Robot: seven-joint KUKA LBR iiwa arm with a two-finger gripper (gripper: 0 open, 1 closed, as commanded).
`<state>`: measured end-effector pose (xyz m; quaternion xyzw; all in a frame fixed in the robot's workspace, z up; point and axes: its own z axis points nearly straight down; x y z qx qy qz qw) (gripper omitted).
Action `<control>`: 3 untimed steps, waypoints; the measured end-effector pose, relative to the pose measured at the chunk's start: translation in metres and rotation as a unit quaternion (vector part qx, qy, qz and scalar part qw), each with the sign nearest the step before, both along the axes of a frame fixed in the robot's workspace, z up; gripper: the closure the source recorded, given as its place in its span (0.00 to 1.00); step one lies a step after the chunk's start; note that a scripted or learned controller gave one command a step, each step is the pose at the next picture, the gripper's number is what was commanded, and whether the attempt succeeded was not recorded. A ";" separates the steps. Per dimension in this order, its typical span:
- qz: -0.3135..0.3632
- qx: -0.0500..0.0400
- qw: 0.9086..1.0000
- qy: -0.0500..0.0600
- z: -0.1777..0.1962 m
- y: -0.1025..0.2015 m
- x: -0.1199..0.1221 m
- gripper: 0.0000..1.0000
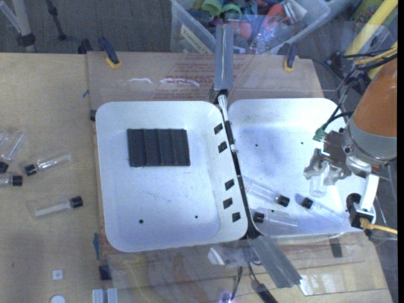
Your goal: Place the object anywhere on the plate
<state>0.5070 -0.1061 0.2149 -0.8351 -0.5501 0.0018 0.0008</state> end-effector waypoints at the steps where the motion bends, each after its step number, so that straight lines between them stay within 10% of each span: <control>1: -0.228 -0.001 0.974 0.000 0.016 0.089 -0.002 1.00; 2: -0.144 -0.001 0.990 -0.001 0.192 0.123 -0.014 1.00; 3: -0.370 -0.001 0.929 -0.001 0.172 0.184 -0.027 1.00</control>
